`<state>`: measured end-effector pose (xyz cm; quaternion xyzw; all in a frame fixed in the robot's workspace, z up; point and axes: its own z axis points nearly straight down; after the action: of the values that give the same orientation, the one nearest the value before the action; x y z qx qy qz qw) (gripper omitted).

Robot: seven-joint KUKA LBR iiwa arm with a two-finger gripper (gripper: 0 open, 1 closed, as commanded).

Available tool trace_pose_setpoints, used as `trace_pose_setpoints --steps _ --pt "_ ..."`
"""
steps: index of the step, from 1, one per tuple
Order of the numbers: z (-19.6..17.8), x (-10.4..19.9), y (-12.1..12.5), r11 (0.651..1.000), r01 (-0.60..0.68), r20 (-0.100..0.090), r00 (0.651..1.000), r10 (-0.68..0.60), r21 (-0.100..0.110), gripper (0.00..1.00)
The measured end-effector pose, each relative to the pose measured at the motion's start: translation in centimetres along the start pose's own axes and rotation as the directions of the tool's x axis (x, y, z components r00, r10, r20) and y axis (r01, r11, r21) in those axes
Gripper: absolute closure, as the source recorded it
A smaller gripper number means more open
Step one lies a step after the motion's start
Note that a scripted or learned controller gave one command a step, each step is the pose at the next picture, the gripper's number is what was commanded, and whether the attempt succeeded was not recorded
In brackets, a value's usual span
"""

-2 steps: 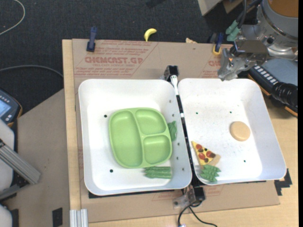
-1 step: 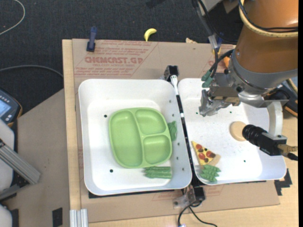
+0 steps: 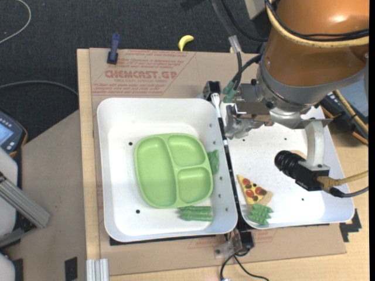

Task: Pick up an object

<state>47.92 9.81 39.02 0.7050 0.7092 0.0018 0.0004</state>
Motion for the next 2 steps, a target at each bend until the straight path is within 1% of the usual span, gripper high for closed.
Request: trace_pose_setpoints --steps 1,2 --pt "4.8 6.5 -0.1 1.000 0.002 0.002 1.000 -0.002 0.011 1.00" --pt "-12.8 8.9 0.1 1.000 -0.002 -0.007 1.000 0.002 -0.016 1.00"
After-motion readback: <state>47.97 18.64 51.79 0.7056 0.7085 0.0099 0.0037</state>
